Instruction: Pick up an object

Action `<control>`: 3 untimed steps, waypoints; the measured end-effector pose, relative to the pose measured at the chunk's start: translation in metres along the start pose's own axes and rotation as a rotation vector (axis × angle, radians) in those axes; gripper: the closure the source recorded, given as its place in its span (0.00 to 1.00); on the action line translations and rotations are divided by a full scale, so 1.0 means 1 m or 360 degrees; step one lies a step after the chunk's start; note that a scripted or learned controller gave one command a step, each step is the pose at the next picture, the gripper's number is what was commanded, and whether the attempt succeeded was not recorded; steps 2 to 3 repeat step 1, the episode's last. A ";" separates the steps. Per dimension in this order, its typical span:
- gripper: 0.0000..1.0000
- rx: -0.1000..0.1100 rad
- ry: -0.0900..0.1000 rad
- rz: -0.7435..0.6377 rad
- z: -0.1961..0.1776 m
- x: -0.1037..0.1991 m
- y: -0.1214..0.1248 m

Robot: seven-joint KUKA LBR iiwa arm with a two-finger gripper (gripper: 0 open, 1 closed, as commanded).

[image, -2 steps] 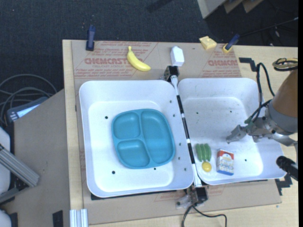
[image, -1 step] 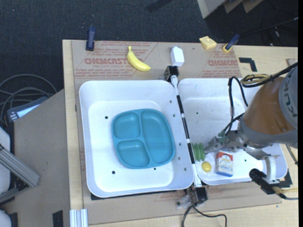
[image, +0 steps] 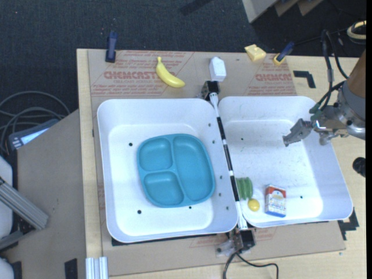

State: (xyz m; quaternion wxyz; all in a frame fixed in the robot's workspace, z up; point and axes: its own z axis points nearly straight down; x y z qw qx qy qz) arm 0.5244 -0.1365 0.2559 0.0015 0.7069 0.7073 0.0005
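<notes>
I'm seeing dark blue carpet (image: 87,10) lying around the tan bench (image: 93,127); grey cables (image: 26,106) coiling at left.

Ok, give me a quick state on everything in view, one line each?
End effector: above the right bin's upper part, holding nothing.
Blue tray: flat in the left bin, right way up.
Green item: lying at the right bin's left wall.
Yellow ball: just below the green item.
Small box: lying in the right bin.
Banana: on the bench behind the bins.
</notes>
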 end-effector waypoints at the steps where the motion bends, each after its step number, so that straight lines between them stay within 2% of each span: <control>1: 0.00 0.0007 0.0003 0.0001 0.058 0.023 -0.046; 3: 0.00 0.0007 0.0003 0.0001 0.058 0.023 -0.046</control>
